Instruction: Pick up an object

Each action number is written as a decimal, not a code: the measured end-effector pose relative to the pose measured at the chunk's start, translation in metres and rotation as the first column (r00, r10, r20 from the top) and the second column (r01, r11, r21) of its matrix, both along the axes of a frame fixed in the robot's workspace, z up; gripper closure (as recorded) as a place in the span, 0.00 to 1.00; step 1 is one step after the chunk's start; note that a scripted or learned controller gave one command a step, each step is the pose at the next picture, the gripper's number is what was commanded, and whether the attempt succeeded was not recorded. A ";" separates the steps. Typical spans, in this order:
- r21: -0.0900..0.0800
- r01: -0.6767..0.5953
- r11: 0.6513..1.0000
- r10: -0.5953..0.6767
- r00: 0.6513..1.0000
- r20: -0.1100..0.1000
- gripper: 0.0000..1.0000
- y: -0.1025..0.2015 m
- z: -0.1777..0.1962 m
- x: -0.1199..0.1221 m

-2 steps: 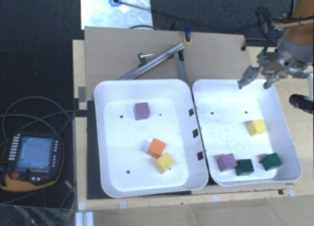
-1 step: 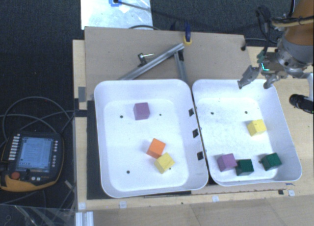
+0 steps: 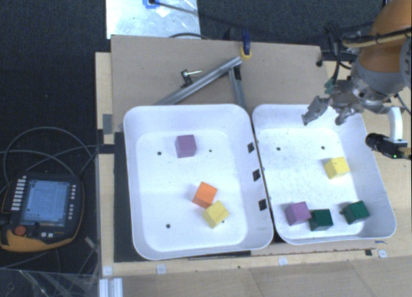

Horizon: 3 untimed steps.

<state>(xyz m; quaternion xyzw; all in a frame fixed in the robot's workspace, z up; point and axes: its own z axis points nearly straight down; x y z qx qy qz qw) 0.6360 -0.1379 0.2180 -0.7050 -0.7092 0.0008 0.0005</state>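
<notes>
Nearest the camera runs the near edge of the pale wooden counter (image 3: 309, 270), and just beyond it the near rims of two shallow white plastic bins set side by side, their inner rims touching. The left bin (image 3: 138, 160) holds three small cubes: a purple cube (image 3: 185, 145) toward its far side with open floor all around, and an orange cube (image 3: 205, 193) touching a yellow cube (image 3: 216, 213) nearer the front, both well off the walls. The right bin (image 3: 376, 189) holds four: a yellow cube (image 3: 337, 167) alone toward the right wall, and along the near rim a purple cube (image 3: 297, 212) just beside a dark green cube (image 3: 320, 219), with a second dark green cube (image 3: 355, 211) close to the right corner. The far left part of the right bin's floor is bare. The grey end effector (image 3: 328, 113) hangs over the far rim of the right bin with its two fingers spread apart, nothing between them, well apart from every cube. A teach pendant (image 3: 40, 210) lies on the dark floor to the left.
</notes>
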 end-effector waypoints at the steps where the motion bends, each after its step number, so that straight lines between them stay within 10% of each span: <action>1: 0.000 0.003 1.000 -0.003 1.000 -0.002 0.00 -0.001 -0.062 -0.005; 2: 0.001 0.002 1.000 -0.002 1.000 -0.002 0.00 0.001 -0.123 -0.001; 3: -0.001 0.000 1.000 0.000 1.000 0.007 1.00 0.000 -0.108 0.001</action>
